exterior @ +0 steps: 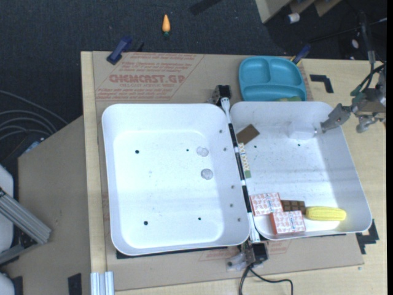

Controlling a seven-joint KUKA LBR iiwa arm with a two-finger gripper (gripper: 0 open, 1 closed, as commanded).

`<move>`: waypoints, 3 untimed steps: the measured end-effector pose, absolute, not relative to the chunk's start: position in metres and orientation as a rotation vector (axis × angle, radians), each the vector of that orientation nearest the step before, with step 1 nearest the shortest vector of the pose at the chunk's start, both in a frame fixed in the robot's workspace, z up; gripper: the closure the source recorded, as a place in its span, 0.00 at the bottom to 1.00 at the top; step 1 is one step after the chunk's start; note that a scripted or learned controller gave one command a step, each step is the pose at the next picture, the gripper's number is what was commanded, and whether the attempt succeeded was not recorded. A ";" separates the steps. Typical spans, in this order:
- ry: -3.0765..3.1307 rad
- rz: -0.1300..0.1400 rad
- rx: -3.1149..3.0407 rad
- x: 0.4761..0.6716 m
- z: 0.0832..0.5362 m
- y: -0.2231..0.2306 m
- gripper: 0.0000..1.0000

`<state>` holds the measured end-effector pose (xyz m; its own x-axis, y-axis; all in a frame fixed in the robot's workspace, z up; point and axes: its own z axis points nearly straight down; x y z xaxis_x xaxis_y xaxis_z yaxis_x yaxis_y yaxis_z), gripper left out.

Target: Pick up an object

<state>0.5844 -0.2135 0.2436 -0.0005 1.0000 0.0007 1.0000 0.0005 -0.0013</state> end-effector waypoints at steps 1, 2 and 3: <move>-2.222 0.001 -2.219 0.546 0.143 -0.161 0.00; -2.219 0.001 -2.220 0.479 0.156 -0.115 0.00; -2.223 -0.006 -2.222 0.483 0.087 -0.094 0.00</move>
